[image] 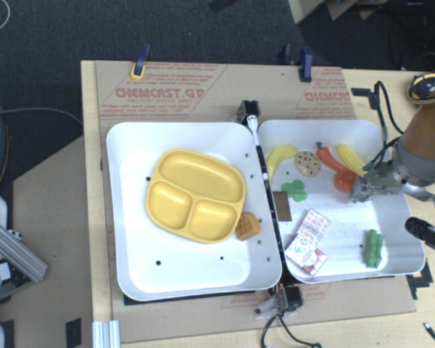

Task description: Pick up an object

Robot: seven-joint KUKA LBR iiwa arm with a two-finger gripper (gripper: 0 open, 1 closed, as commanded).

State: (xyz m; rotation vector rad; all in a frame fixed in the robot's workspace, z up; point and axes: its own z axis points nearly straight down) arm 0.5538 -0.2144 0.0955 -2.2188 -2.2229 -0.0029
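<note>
Red toy (344,180) sits touching the gripper (362,188) at right; its state cannot be told, and crowding neighbours may spoil the grasp.

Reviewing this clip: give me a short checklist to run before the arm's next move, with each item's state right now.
1. End effector over the right bin: ok.
2. Target between fingers: cannot tell; it sits by the red piece.
3. Fingers open or shut: cannot tell.
4. Corn beside the red piece, crowding it: not ok.
5. Green piece lies apart, easy alternative: ok.
6. Yellow tray in the left bin, away from the arm: ok.
</note>
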